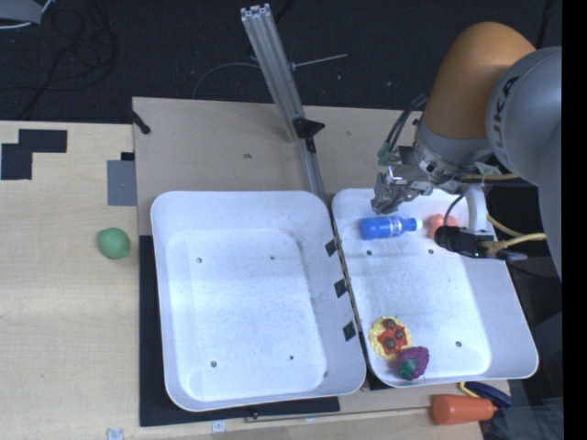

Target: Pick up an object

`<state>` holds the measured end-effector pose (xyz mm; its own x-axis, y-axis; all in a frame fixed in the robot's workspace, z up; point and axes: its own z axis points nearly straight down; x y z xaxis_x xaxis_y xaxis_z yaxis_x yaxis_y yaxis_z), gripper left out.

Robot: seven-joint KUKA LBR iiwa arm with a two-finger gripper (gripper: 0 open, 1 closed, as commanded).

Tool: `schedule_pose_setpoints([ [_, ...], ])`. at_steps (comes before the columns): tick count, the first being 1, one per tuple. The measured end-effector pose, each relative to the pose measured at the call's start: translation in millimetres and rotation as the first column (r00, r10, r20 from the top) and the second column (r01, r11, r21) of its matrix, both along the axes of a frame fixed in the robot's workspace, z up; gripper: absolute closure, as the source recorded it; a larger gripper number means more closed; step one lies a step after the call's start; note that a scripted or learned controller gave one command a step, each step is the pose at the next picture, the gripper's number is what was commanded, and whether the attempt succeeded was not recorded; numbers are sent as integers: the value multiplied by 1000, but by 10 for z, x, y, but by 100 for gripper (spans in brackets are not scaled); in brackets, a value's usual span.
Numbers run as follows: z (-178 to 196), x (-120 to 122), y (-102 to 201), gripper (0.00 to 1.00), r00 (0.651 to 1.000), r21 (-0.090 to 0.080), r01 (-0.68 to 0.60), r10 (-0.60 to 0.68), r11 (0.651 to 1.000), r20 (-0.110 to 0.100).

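The tool is hanging over the far end of the right bin, its dark tip sitting just above the blue bottle. Whether the tool is released or clenched I cannot tell from here; the tip is a small dark tangle against the white, and nothing is showing as gripped in it. The bottle is lying on its side on the bin floor, its length running left to right, with its pale cap end pointing right. Just right of the bottle an orange piece is peeking out beside a black part of the arm's gear.

Down at the near end of the same bin, a yellow toy with red spots is resting touching a purple toy. The left bin is lying alongside, joined by black clips. Out on the desk, well to the left, a green ball is sitting alone, and an orange thing is lying just outside the right bin's near edge.

To my eye the arm is in the approach step, lining up on the bottle. The next move is probably calling for a straight descent, closing across the bottle's narrow width, since a round bottle may roll away.
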<state>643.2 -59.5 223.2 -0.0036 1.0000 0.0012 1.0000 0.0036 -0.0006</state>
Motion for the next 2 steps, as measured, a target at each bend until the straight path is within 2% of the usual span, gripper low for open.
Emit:
schedule_pose_setpoints([
  [1, 120, -4, 488, 100, 1000, 0, 0, 0, 1000, 1],
  [2, 7, 32, 1037, 100, 1000, 0, 0, 0, 1000, 0],
])
